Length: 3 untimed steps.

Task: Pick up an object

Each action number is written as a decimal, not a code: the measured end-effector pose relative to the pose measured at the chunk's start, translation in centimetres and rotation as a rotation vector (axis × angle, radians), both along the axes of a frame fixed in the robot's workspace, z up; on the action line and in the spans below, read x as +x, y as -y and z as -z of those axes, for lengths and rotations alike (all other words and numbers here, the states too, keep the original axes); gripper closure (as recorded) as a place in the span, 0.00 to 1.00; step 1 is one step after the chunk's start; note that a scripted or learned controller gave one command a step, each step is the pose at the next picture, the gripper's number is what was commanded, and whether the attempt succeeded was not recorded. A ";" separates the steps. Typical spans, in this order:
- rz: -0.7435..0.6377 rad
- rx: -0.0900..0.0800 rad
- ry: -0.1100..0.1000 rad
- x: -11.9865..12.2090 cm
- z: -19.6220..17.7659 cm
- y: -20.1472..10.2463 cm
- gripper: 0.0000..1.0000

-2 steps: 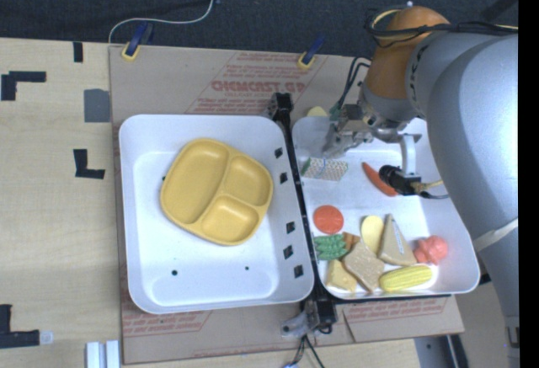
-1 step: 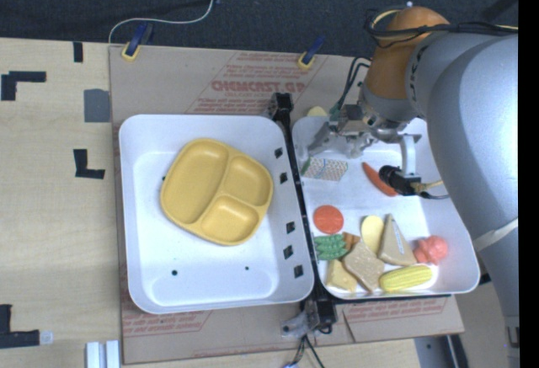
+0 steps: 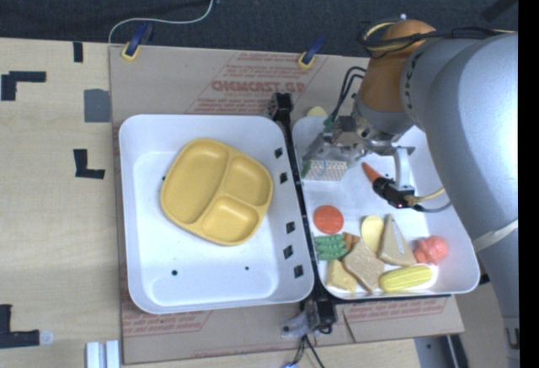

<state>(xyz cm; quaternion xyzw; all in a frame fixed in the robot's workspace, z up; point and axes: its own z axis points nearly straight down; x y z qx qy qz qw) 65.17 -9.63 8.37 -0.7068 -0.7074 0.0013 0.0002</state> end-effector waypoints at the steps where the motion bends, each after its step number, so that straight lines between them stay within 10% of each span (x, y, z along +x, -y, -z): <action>1: -0.002 0.000 -0.003 1.6 0.0 0.0 0.00; 2: 0.000 0.000 0.001 -0.2 -0.1 1.2 0.00; 3: -0.005 0.001 0.013 2.0 -10.8 -2.2 0.00</action>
